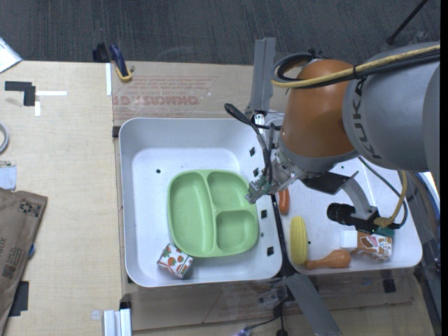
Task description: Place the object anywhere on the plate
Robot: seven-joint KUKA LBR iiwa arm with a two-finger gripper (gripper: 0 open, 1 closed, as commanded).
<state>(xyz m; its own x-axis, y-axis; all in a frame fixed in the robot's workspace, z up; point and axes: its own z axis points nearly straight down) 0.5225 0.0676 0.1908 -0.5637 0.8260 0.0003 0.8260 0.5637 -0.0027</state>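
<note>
A green three-compartment plate [210,212] lies in the left bin [140,187]. My gripper [257,190] hangs at the plate's right edge, close to the wall between the two bins. The big orange and grey wrist covers most of it from above. Just right of the gripper, a small red-orange sausage-shaped object [283,200] lies in the right bin [406,254]. A yellow corn cob [299,238] and an orange gourd-like piece [329,260] sit near that bin's front edge. I see nothing clearly held at the gripper's tip.
A small printed carton [175,262] rests in the left bin by the plate's front left corner. Another printed carton [375,246] stands at the right bin's front right. The bin divider [275,236] runs just under the gripper.
</note>
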